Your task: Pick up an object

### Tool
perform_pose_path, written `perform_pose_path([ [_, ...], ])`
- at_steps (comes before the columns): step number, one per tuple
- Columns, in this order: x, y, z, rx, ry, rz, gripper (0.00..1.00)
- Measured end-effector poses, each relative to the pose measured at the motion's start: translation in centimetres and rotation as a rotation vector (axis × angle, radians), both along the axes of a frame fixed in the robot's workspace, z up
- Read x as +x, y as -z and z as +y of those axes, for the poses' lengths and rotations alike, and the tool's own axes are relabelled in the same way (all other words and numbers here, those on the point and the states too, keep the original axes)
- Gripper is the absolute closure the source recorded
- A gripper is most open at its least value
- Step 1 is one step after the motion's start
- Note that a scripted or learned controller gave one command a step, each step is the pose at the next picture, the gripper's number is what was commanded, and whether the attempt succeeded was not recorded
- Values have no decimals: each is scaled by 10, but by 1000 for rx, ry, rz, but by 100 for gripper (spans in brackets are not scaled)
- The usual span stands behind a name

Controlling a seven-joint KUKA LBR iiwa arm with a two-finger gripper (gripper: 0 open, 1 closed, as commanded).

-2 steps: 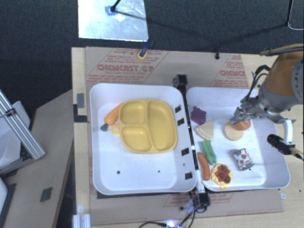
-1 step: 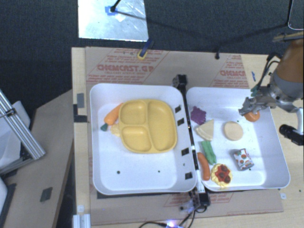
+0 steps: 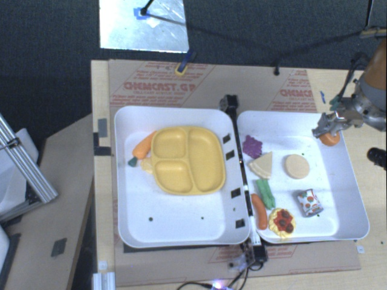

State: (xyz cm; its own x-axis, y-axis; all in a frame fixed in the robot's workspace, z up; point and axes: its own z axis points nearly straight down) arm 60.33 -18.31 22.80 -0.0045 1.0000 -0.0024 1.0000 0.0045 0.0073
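My gripper (image 3: 327, 125) hangs over the far right corner of the right bin (image 3: 338, 222). Directly beneath it, partly hidden, an orange round object (image 3: 331, 140) lies against the bin's right rim. Whether the gripper touches it is unclear. Elsewhere in this bin are a purple grape bunch (image 3: 252, 145), a pale wedge (image 3: 262, 165), a round tan biscuit (image 3: 297, 166), a green piece (image 3: 265, 193), a red sausage (image 3: 259, 211), a yellow piece with red topping (image 3: 282, 221) and a small red and white carton (image 3: 309, 202).
The left bin (image 3: 130, 222) holds a yellow divided plate (image 3: 184, 161) with a carrot (image 3: 143, 145) at its left edge. A black divider with clips (image 3: 239, 162) runs between the bins. A shiny metal sheet (image 3: 144, 17) lies beyond the bench.
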Motion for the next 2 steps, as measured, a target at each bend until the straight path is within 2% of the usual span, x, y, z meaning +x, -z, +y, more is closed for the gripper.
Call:
perform_pose_path([
  [2, -17, 6, 115, 5, -5, 6, 100],
])
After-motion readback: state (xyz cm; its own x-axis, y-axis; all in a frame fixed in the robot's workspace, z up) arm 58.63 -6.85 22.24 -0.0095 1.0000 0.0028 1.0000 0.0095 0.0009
